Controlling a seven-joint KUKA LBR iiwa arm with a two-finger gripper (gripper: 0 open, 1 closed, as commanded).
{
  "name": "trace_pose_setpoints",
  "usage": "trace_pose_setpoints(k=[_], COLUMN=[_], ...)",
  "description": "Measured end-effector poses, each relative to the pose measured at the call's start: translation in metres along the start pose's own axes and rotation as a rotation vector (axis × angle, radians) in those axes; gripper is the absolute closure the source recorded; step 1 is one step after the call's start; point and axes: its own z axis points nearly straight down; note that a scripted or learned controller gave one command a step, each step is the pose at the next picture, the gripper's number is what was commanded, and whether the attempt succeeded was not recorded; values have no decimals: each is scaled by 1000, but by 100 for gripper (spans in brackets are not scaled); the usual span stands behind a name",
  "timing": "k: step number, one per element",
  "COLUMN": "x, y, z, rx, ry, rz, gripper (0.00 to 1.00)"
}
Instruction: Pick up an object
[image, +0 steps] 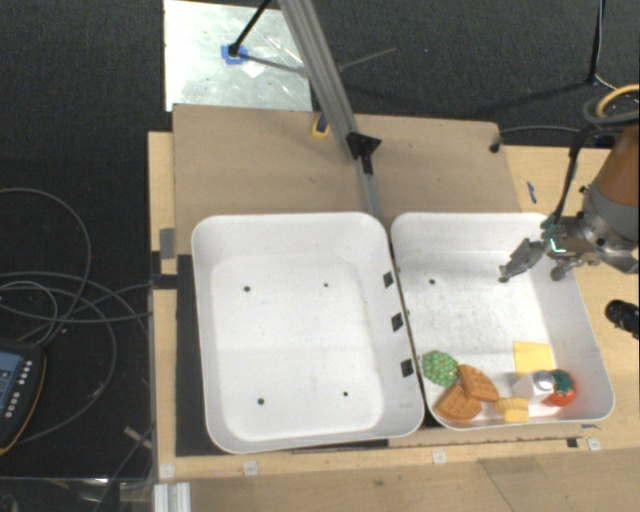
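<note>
The right bin (470, 225) holds a cluster of small items at its near edge. They are a green knobbly piece (438, 367), two orange waffle-like pieces (478, 383) (458, 404), a yellow block (533, 356), a small yellow piece (513, 409) and a red and grey item (556, 388). My gripper (541, 264) hangs over the far right part of this bin, well behind the cluster. It is open with nothing between its fingers.
The left bin (290, 330) lies beside the right one, joined by black clips (397, 322). A slanted grey pole (330, 80) crosses the back of the bench. Cables lie on the floor at the left.
</note>
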Motion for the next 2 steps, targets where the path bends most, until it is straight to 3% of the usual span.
trace_pose_setpoints(k=[1,2], x=[0,-9], y=[1,-4], z=[-2,52], rx=[-4,1], ry=[-1,-1], rz=[0,4], gripper=[0,0])
